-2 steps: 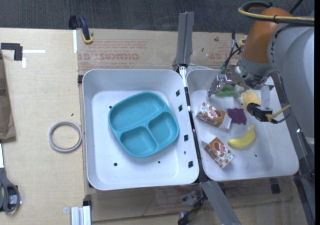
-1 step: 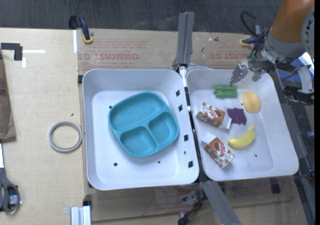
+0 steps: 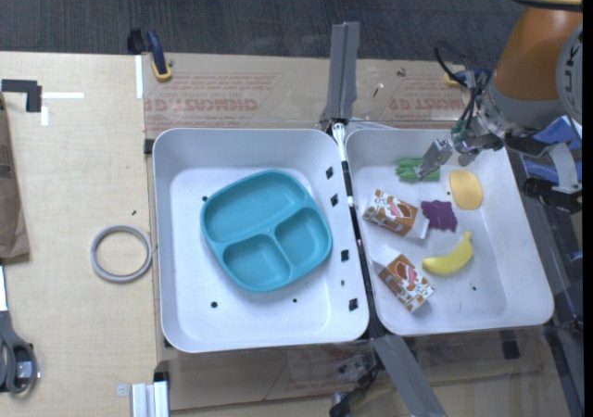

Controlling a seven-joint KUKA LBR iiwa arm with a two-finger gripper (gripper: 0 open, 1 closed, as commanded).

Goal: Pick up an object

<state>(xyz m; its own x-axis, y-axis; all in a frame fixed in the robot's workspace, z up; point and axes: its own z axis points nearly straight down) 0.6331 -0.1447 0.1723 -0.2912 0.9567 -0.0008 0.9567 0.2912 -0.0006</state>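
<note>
You have 2 shallow white bins side by side on the bench. The left bin (image 3: 176, 248) holds a teal divided tray (image 3: 266, 230) with 3 compartments, lying flat and turned at a slant near the bin's middle. The right bin (image 3: 519, 295) holds all the small things.

The arm (image 3: 542, 54) comes in from your right, its orange band sitting above the far right corner of the right bin. The gripper (image 3: 435, 161) points down and leftward into the far part of that bin. You can see its tip just beside a green leafy item (image 3: 408, 168), touching or nearly so, but whether its jaws are spread or pressed together cannot be told from this view, and nothing shows between them.

Among the things to pick, 2 snack cartons come next in size: one carton (image 3: 393, 213) lies near the bin's left wall, and a second carton (image 3: 406, 280) lies closer to you, tilted. A banana (image 3: 449, 258) lies between them and the bin's right side, just beside the second carton. A yellow rounded piece (image 3: 466, 190) lies near the gripper, to its right. A purple bunch of grapes (image 3: 439, 214) touches the first carton's right end.

On the bench left of the bins you have a grey ring (image 3: 121, 252) and scissors (image 3: 17, 361) at the near left edge.
</note>
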